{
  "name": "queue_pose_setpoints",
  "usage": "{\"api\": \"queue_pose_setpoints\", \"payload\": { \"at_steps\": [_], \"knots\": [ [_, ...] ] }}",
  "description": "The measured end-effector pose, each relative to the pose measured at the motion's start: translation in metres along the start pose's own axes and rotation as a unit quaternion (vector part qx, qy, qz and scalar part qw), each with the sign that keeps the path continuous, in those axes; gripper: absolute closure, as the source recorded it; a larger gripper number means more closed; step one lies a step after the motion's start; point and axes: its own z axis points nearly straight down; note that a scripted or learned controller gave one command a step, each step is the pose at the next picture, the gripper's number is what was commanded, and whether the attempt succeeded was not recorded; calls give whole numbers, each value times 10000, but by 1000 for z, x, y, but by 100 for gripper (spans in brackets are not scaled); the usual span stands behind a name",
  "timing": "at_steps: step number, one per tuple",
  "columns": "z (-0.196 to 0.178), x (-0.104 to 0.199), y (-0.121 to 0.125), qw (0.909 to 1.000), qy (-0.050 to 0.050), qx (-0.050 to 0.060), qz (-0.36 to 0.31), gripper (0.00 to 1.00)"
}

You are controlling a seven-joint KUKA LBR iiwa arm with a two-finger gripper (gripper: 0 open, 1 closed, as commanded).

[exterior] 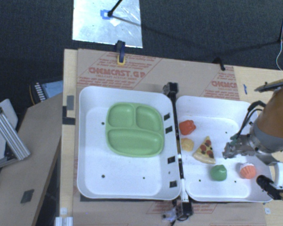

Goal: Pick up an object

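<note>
In the right bin (194,192), a green ball (218,172) is lying nearest the front edge, a cupcake (247,171) sitting just right of it. The gripper (231,151) is hovering above the floor between the cupcake and a pizza slice (205,151), nothing visibly gripped. A yellow piece (187,145) and red pepper (187,127) are lying further back. A green plate (134,130) is filling the left bin (87,178).

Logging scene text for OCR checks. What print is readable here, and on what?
"CHEMCAST GP", red print on the brown protective sheet behind the left bin; the last letters are blurred.
A second red print on the same sheet behind the right bin, slanted: too blurred to read.
The toys and the green plate carry no text.
</note>
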Motion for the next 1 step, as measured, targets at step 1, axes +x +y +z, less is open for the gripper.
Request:
{"api": "queue_pose_setpoints", "payload": {
  "at_steps": [1],
  "knots": [
    [-57, 8, 8, 10000, -5, -29, -21, 100]
  ]
}}
